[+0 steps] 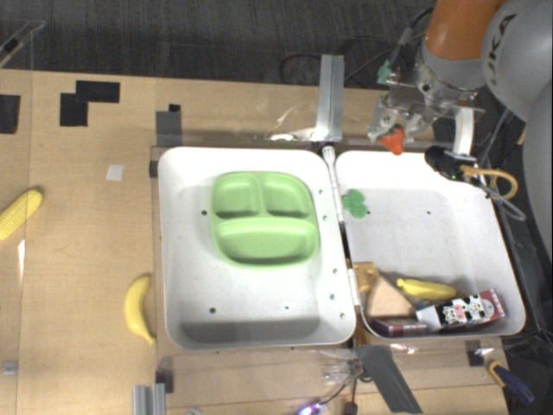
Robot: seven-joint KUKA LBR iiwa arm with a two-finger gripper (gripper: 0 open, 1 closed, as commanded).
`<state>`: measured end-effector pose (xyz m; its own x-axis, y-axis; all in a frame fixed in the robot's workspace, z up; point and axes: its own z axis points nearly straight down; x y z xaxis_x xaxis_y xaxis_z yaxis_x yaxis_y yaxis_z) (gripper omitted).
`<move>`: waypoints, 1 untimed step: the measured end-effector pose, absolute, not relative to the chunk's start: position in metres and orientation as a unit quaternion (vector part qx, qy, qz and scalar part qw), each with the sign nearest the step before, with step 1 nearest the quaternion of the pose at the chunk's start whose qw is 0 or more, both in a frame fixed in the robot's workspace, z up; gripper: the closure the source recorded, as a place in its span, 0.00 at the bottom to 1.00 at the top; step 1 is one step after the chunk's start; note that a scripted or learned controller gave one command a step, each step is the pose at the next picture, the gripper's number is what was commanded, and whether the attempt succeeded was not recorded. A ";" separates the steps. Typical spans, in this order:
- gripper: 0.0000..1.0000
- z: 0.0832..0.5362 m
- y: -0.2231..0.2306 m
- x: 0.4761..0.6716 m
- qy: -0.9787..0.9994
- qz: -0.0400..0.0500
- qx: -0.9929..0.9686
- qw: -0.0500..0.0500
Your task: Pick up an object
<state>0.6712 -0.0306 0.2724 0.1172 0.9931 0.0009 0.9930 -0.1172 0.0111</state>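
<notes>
My gripper (394, 135) hangs over the far edge of the right bin (449, 223), near its back left corner, with a small red-orange piece at its tip. The right bin's near end holds a yellow banana-like toy (428, 289), a tan wedge (387, 299), a patterned box (467, 309) and a dark purple stick (399, 326). A small green object (353, 203) lies by that bin's left wall, well below the gripper. In the left bin (186, 258) rests a green divided plate (262, 216).
On the bench left of the bins lie a yellow banana (138, 308) and a yellow corn cob (19, 214). A metal post (331, 98) stands behind the bins' shared wall. Cables (484, 178) trail along the right bin's far right corner.
</notes>
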 end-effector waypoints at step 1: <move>1.00 0.215 -0.008 0.620 0.653 0.001 0.758 0.001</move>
